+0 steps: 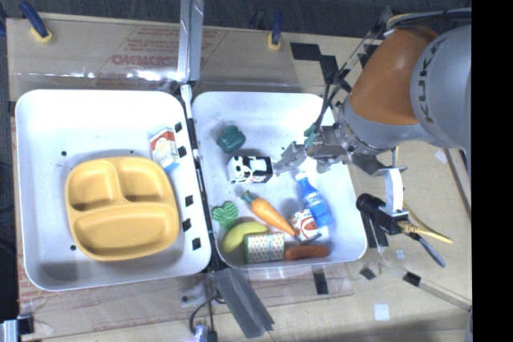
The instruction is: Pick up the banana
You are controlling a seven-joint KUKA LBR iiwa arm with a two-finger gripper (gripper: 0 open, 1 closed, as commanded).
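Note:
The banana (pixel 240 235), yellow-green, lies at the front left of the right bin (pixel 264 104). It is wedged between a green toy (pixel 225 214), a carrot (pixel 269 214) and a patterned can (pixel 264 249). My gripper (pixel 298 150) hangs over the middle of that bin, up and to the right of the banana and well apart from it. It looks open, with nothing between its fingers. Its near finger sits just right of a black-and-white cow-patterned block (pixel 249 168).
The right bin also holds a dark green block (pixel 232 138), a blue bottle (pixel 314 203), a red-and-white packet (pixel 304 225) and a red sausage (pixel 306 251). The left bin (pixel 40 132) has a yellow divided plate (pixel 122 206) and a small carton (pixel 164 148).

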